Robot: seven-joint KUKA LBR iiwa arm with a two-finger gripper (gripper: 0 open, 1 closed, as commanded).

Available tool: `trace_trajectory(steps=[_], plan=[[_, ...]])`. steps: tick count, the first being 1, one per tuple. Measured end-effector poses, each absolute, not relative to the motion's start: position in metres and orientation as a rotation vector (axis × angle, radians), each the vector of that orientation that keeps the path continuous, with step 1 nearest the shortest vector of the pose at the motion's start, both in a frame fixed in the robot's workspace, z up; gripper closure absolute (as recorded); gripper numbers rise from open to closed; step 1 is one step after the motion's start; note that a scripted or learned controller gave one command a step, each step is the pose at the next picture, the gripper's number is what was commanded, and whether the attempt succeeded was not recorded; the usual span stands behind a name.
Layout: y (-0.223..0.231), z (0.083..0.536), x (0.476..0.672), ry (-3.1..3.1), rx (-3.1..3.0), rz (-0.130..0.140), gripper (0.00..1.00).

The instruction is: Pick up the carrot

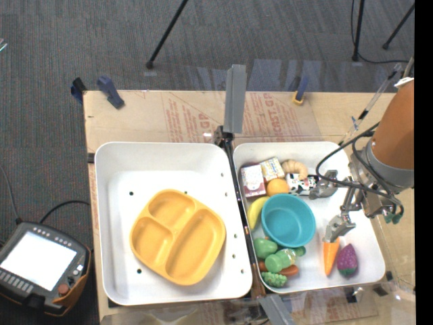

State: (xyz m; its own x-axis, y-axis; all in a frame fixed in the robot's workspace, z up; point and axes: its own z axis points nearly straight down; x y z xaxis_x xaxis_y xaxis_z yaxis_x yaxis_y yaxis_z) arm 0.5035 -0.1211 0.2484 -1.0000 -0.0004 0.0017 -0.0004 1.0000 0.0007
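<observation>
The carrot [329,256] is orange and tapered. It lies in the right bin [312,147] near the front right, with its tip pointing toward the front edge. My gripper [331,208] reaches in from the right, just behind the carrot. Its fingers are spread apart and open, with nothing between them. One finger [324,185] sits near the small cow toy [302,182]. The other fingertip [337,230] hangs right at the carrot's thick end.
A purple fruit [348,260] lies right beside the carrot. A teal bowl [289,220] is to its left, with a banana [255,212], green vegetables [272,254], an orange [276,187] and small boxes [253,179] around it. The left bin [108,181] holds a yellow divided plate [178,235].
</observation>
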Motion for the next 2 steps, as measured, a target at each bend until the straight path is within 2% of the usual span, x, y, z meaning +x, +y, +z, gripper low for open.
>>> trace_trajectory(steps=[1, 2], plan=[[-0.155, 0.112, 0.492, -3.127, -0.067, -0.007, 0.0], [-0.18, 0.085, 0.484, -3.135, -0.111, -0.004, 0.0]])
